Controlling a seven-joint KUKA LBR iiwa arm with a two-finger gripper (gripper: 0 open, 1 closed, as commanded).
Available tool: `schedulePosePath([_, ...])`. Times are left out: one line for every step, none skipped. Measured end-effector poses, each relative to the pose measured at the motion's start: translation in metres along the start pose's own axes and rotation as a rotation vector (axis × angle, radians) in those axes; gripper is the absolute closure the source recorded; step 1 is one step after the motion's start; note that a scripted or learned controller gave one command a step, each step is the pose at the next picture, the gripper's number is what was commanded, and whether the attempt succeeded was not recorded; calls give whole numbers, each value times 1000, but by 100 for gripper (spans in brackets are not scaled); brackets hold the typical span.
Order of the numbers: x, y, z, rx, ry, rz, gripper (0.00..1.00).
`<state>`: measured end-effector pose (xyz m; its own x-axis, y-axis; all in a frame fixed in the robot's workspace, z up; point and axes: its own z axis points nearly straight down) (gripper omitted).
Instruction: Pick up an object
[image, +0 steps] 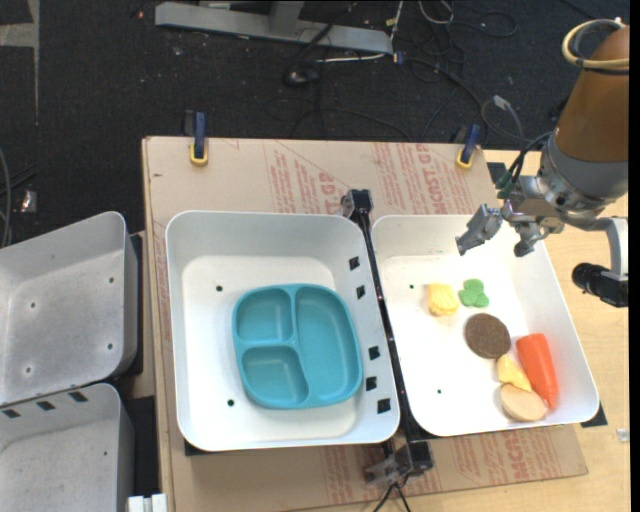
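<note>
The right bin (430, 400) holds several toy foods. A yellow piece (441, 299) and a green piece (474, 294) lie near its middle. A brown round cookie (487, 336) is just right of them. An orange carrot (540, 367), a yellow wedge (514, 374) and a tan oval piece (523, 403) lie at the front right. My gripper (499, 233) hangs over the bin's far right part, above and behind the green piece, open with nothing between its fingers.
The left bin (190, 300) holds a teal divided plate (297, 345). A black divider (378, 320) runs between the bins. Yellow clamps (199, 150) (467, 153) grip the board's far edge. Spare white bins (60, 300) sit off to the left.
</note>
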<state>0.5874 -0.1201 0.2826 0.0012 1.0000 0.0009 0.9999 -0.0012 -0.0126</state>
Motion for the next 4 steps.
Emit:
schedulePosePath([0,2,-7,-12,-1,-2,0])
schedulePosePath([-2,-5,39,-9,-1,0,0])
schedulePosePath([-7,2,97,-10,-1,0,0])
schedulePosePath([-12,-3,143,-9,-1,0,0])
